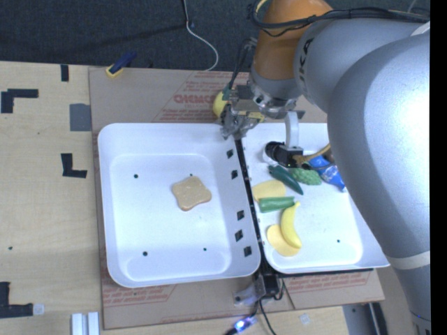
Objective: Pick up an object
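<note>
1. Camera view looked down on two white bins side by side; the left bin (119, 187) held one tan toast-shaped piece (191, 193), lying flat near the middle, well apart from everything else.
2. At the wall between the bins, near the far edge, the gripper (234, 125) hung over the rim; whether its claw was open or closed could not be told, and nothing was seen between its tips.
3. The right bin (335, 253) held the crowd of pickable things: a yellow slice (268, 189) touching a green pepper (277, 203), a banana (290, 229) just nearer the camera, and a dark green pod (293, 179) beside a blue packet (328, 171) further right.
4. From the claw, this cluster lay to the right and nearer the camera; the toast lay to the left and nearer.
5. The banana's long axis ran almost straight toward the camera, curving slightly; the green pepper lay crosswise, left to right.
6. Judging by closeness, the yellow slice and pepper seemed the nearest targets.
</note>
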You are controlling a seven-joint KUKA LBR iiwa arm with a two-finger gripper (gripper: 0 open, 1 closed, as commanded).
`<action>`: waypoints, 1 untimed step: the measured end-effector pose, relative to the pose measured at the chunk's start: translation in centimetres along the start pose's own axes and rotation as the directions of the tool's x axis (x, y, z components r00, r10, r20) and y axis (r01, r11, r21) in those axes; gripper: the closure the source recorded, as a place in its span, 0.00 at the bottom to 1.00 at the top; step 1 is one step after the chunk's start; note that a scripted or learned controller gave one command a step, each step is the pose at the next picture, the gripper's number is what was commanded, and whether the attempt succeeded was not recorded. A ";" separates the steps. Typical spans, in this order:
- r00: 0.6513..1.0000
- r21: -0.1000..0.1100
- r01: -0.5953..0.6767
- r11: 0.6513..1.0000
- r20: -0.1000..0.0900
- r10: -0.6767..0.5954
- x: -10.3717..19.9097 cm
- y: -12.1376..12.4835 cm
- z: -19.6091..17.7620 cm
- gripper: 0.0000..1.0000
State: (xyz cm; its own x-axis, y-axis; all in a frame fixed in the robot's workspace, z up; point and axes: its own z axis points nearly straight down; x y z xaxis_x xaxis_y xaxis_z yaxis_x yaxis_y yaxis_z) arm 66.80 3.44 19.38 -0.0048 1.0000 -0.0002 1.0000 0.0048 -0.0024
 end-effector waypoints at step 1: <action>1.000 0.005 -0.003 1.000 0.000 0.003 2.1 -6.5 1.1 1.00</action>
State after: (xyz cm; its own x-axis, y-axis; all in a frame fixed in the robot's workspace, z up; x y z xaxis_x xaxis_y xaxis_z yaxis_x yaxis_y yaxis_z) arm 60.28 5.48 18.31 -0.0021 1.0000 0.0000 1.0000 0.0021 -0.0073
